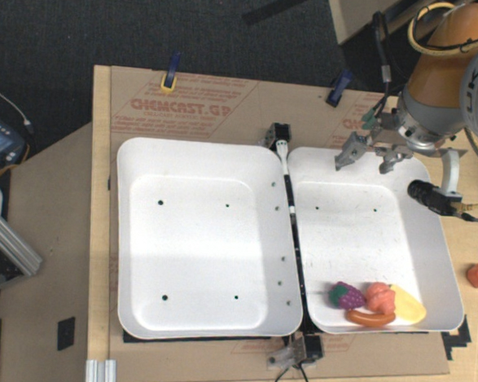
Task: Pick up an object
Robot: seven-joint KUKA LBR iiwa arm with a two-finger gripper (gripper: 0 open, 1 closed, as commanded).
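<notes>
Two shallow white bins sit side by side on the bench: the left bin [139, 220] and the right bin [358, 235]. Four toy foods lie clustered in the near corner of the right bin: one purple bunch of grapes [347, 296], one orange-red piece [381, 296], one yellow piece [410, 307] and one sausage [370, 318]. Two blue clamps, one [171, 72] and another [339, 87], grip the cardboard's far edge, and one small orange object [477, 275] lies on the bench outside the bins.

Toys [374, 304] in right bin's [358, 235] near corner
</notes>
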